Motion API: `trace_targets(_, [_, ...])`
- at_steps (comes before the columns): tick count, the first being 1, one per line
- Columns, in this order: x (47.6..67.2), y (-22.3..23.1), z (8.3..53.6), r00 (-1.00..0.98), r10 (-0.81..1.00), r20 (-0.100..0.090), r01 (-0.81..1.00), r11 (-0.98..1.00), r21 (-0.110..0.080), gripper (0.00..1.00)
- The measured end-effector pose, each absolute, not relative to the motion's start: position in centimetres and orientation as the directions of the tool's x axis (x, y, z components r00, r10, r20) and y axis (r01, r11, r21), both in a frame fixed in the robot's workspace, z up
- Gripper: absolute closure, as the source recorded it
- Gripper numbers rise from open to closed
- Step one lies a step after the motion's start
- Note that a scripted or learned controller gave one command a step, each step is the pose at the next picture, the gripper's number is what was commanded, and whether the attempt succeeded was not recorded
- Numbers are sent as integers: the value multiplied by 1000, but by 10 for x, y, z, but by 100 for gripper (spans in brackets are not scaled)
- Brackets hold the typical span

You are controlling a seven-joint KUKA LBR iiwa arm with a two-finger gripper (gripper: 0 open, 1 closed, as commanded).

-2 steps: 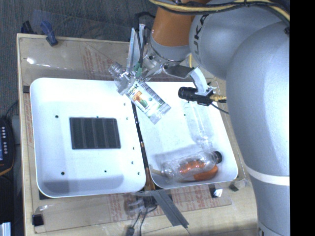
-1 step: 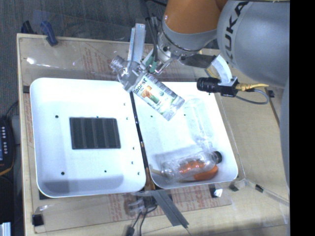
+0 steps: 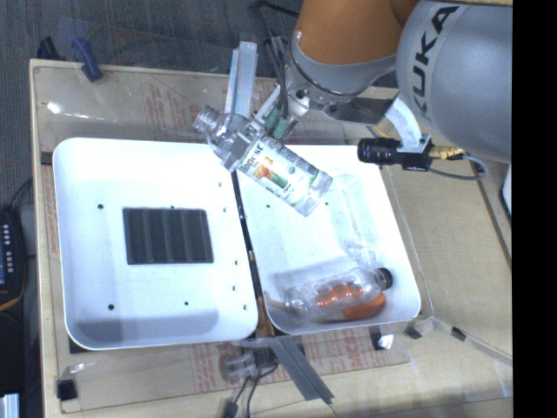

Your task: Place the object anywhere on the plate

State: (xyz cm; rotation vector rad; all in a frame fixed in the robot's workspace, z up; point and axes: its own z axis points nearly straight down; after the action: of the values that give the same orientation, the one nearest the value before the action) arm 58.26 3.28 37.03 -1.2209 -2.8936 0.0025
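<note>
A clear plastic bottle [image 3: 283,172] with a white and green label hangs tilted over the back of the divider between the two bins. Its neck end points up and left, its base down and right over the right bin [image 3: 396,233]. My gripper [image 3: 233,139] reaches down from the arm at the top and is shut on the bottle near its neck. The plate [image 3: 168,235], a dark grey ribbed rectangle, lies flat in the middle of the left bin [image 3: 78,190], down and left of the gripper.
At the front of the right bin lie a clear bottle with a black cap [image 3: 383,279] and an orange thing [image 3: 348,300]. Another clear bottle [image 3: 352,212] lies by its right wall. A blue clamp [image 3: 84,55] sits at the bench's back left corner.
</note>
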Motion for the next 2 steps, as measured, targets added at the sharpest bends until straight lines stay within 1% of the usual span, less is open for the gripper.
trace_targets(1, [583,33,371,-698,716,0,716,698,-1,0])
trace_targets(2, [604,93,295,-837,547,1,547,837,-3,0])
